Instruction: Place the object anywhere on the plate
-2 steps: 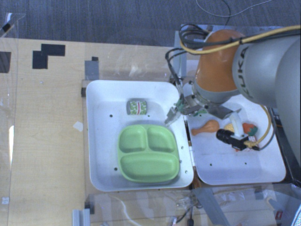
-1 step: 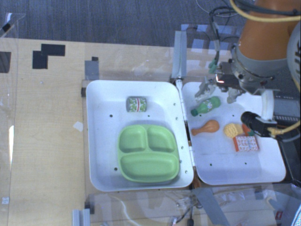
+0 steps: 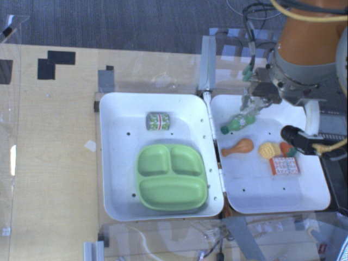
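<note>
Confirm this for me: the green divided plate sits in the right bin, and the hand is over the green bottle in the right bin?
Not quite: in the camera view the green divided plate sits in the left bin. The hand is indeed over the green bottle in the right bin.

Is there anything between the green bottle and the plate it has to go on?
Yes. The green bottle lies in the right bin, under the gripper; the plate sits in the left bin. The two bins' raised rims run between them. The can stands behind the plate, off the direct path.
</note>
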`<action>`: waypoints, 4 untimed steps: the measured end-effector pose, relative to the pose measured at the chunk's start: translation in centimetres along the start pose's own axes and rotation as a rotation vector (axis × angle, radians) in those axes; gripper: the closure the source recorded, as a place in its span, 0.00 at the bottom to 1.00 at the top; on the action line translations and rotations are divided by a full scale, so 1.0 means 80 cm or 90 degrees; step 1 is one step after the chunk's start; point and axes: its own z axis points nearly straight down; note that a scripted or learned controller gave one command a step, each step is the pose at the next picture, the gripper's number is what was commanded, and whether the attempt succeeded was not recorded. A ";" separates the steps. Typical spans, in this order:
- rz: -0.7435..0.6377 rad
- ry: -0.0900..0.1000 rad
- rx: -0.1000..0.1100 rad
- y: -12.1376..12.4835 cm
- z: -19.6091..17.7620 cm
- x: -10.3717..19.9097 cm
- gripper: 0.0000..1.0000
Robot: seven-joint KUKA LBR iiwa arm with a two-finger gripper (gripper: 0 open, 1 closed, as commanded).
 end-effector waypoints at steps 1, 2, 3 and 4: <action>-0.078 0.001 0.005 -0.076 0.096 0.086 1.00; -0.055 0.001 0.006 -0.017 0.268 0.122 1.00; 0.069 0.001 0.004 -0.012 0.215 0.013 1.00; 0.055 0.001 0.004 -0.042 0.175 0.038 1.00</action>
